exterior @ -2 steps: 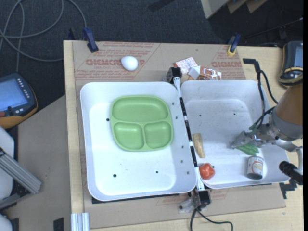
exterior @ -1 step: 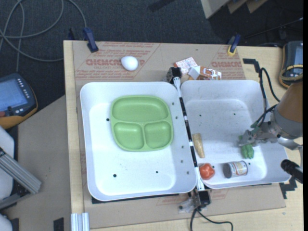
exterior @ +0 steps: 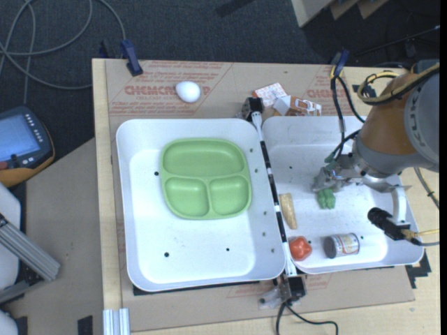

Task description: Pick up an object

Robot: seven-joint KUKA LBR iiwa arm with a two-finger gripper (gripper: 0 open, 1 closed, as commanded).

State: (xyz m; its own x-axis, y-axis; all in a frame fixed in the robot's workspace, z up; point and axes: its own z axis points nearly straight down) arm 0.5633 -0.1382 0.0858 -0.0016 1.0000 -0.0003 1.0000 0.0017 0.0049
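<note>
Reaching in from the right over the right white bin (exterior: 300,152), with the grey arm (exterior: 412,128) bent low and the end effector (exterior: 332,181) hanging near the middle of that bin. Impossible to judge the end effector's state from this angle: apart, together or clamped, none of it clear. Finding a small green lump (exterior: 326,199) just below the end effector in the picture, very close to its tip, contact or gap not clear; resting on the bin floor as far as can be seen. Noting three more things in the same bin: a pale tan stick (exterior: 288,210) lying lengthwise just beside the left wall; a red round piece (exterior: 299,248) near the front left corner; a small tin can (exterior: 341,244) on its side just right of the red piece, apart from the green lump. Over in the left white bin (exterior: 140,208): a green divided plate (exterior: 206,176), face up, with one wide compartment on the far side and two smaller ones on the near side. Beyond the bins, on the bare table (exterior: 160,82): a white egg-shaped thing (exterior: 187,91) towards the far left, and a few crumpled wrappers (exterior: 279,100) near the far end of the seam between the bins. Gripping the far edge of the table: a blue clamp (exterior: 130,56) at the left corner and a second blue clamp (exterior: 338,61) further right.
</note>
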